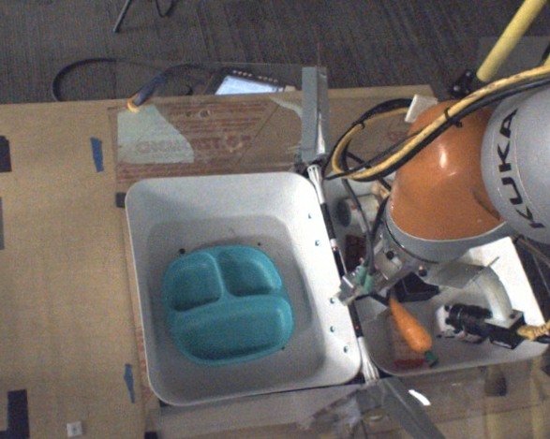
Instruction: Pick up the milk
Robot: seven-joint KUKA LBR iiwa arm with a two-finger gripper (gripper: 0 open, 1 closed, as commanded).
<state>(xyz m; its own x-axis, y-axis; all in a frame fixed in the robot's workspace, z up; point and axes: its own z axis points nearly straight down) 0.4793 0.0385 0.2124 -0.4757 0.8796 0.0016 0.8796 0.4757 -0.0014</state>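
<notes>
Tan table (pixel 56 304), two white bins: left bin (pixel 153 222) has teal tray (pixel 226 302), arm (pixel 460 182) covers right bin (pixel 519 352) with carrot (pixel 410 328), milk hidden, pincer state can't tell; carton likely light, crushable, grip flat sides.

"KUKA" in black letters on the grey arm (pixel 525 164)
</notes>
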